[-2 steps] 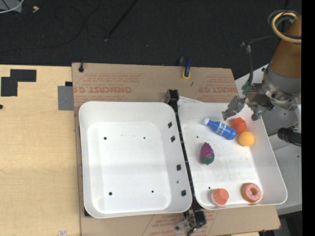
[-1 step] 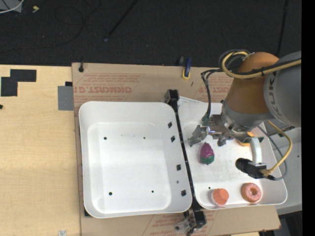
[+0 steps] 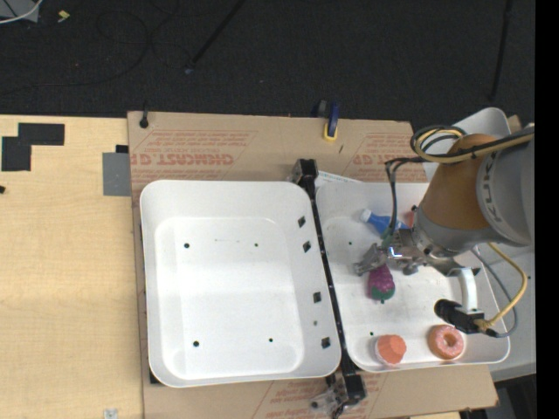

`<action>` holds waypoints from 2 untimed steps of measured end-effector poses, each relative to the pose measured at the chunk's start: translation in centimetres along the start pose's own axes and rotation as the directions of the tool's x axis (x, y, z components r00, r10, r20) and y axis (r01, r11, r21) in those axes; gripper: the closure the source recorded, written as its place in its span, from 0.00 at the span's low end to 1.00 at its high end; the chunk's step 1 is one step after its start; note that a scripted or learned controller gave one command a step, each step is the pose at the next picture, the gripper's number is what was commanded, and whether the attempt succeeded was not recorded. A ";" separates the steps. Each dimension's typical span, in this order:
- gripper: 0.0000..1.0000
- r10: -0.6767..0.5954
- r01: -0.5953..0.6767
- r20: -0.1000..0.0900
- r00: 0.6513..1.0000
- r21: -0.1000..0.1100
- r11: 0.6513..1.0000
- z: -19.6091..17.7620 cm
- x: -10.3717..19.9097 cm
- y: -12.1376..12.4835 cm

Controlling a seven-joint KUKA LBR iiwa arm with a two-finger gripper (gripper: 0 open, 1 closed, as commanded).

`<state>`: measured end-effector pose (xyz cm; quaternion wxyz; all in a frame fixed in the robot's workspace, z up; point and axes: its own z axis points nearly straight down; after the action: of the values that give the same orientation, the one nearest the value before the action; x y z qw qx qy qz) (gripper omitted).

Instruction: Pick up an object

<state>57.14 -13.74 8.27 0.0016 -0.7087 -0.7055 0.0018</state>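
Gripper [image 3: 377,260] is positioned low in right bin [image 3: 349,234], directly above purple object [image 3: 381,283], presumably for grasping; jaw state cannot be told.

- The two bins, left bin [image 3: 229,282] and right bin [image 3: 349,234], are plain white with small dark dots on the floor.
- The cardboard sheet [image 3: 227,151] under them is tan with red printed lettering.
- The bench top [image 3: 61,269] is pale wood, with black patches [image 3: 33,142] and a grey one [image 3: 114,172].
- The arm [image 3: 476,195] is grey with an orange band, yellow and black cables looping over it.
- In the right bin: a magenta and green object [image 3: 381,283], a blue object [image 3: 379,223], an orange round piece [image 3: 390,349], a pink-orange ring [image 3: 448,342].
- A blue and yellow clamp [image 3: 330,119].
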 end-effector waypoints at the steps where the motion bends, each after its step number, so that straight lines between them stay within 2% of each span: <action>1: 1.00 0.003 -0.003 -0.002 1.000 0.000 1.000 -1.4 0.2 0.0; 2: 0.00 0.004 -0.004 -0.001 1.000 0.000 1.000 -1.4 0.2 0.0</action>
<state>57.12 -13.59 9.66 0.0020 -0.7101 -0.7041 0.0012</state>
